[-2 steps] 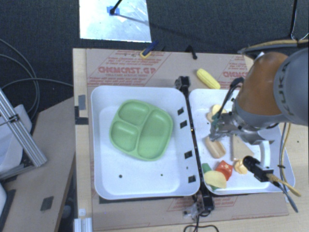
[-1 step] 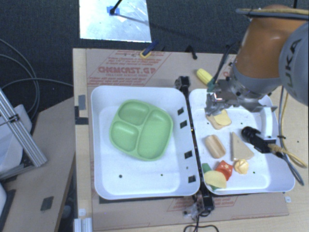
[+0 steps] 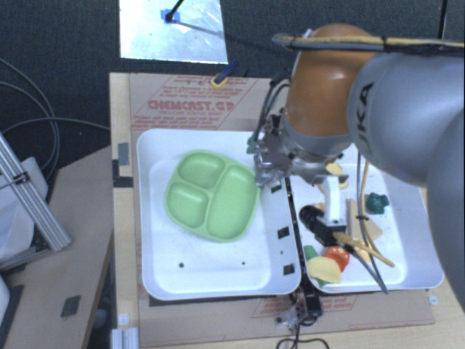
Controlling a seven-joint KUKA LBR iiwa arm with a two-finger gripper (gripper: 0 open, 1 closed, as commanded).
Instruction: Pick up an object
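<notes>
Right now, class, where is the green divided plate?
In the camera view, the green divided plate lies in the left white bin, towards its upper right, with its right edge near the divider between the two bins, just left of the arm's wrist.

Tan bench [image 3: 80, 217] with a brown printed cardboard sheet [image 3: 190, 102] laid flat on top. Directly on the cardboard, two shallow white bins side by side and touching: left bin [image 3: 211, 271], right bin [image 3: 414, 267]. Further back, a shiny silver sheet [image 3: 171, 20], possibly foil. Small dark tag [image 3: 70, 306] near the bench's front left corner.
</notes>
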